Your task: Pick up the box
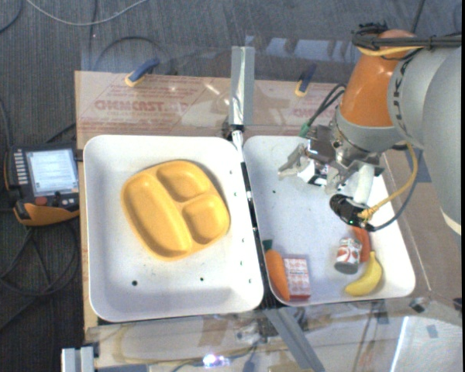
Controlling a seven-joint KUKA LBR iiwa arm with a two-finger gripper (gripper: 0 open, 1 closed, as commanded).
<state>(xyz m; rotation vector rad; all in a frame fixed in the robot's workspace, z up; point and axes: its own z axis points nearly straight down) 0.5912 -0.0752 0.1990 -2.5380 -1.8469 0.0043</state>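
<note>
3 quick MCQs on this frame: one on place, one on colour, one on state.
1. Where does the box lie?
A. left bin, on the tray
B. right bin, near its front edge, beside the carrot
C. on the floor

2. What colour is the tray in the left bin?
A. yellow
B. blue
C. black

3. What is the pincer doing?
A. clamping the box
B. hanging over the back of the right bin, apart from the box
C. resting on the tray

Answers: 1 B, the box lies against the carrot in the right bin. 2 A, the tray is yellow. 3 B, the pincer hangs far behind the box.
</note>
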